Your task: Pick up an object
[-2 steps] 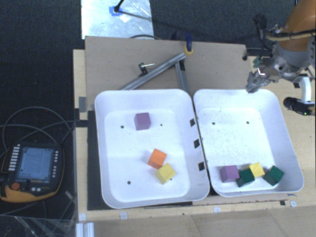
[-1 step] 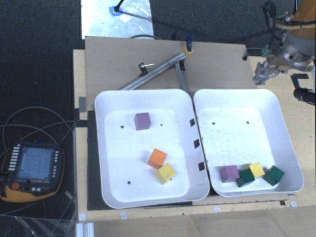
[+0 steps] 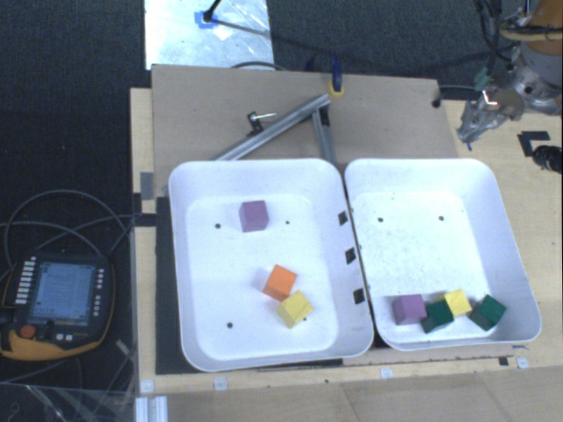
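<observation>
1. Two white bins sit side by side on my bench: the left bin (image 3: 189, 236) and the right bin (image 3: 501, 236), their inner rims almost touching along the middle

2. I see three blocks in the left bin: a purple cube (image 3: 253, 215) toward the far side, an orange cube (image 3: 280, 281) nearer to me, and a yellow cube (image 3: 295, 308) just beside the orange one, on its near right corner, touching or almost so

3. Four blocks crowd the near edge of the right bin in a row: a purple block (image 3: 408, 308) at the left, then a dark green block (image 3: 436, 316), a yellow block (image 3: 457, 302) and a second green block (image 3: 487, 311) at the right end; the first green one presses against both the purple and the yellow

4. My gripper (image 3: 476, 123) hangs at the far right of the scene, beyond the far right corner of the right bin, over the bare bench and well apart from every block

5. It is small and blurred from here, so whether it is open or closed I cannot tell; nothing is visibly caught in it

6. A grey metal bar (image 3: 277, 126) lies at a slant on the brown board behind the left bin, and the teach pendant (image 3: 57, 301) rests on the floor at the near left, cable looping around it
</observation>
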Available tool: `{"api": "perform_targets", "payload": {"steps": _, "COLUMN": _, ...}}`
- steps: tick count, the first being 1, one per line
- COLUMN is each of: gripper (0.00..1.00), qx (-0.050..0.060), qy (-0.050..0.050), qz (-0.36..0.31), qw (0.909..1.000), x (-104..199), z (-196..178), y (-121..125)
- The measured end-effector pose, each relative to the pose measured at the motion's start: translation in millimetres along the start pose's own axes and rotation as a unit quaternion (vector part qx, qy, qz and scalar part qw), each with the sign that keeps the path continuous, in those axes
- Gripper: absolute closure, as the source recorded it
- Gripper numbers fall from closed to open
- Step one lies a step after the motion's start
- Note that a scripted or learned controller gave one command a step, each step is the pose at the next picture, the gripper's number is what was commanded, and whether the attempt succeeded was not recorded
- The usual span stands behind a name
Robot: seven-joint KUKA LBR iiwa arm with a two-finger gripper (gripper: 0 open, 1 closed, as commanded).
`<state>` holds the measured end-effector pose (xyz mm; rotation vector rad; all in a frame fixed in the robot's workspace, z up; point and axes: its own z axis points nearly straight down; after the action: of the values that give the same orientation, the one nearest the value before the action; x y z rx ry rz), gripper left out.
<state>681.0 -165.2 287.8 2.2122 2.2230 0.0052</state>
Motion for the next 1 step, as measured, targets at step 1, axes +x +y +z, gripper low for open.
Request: {"api": "perform_targets", "payload": {"steps": 1, "gripper": 1.0, "qx": 0.002, "qy": 0.001, "qz": -0.003, "qw": 1.0, "x": 52.2, "z": 15.9, "y": 2.7}}
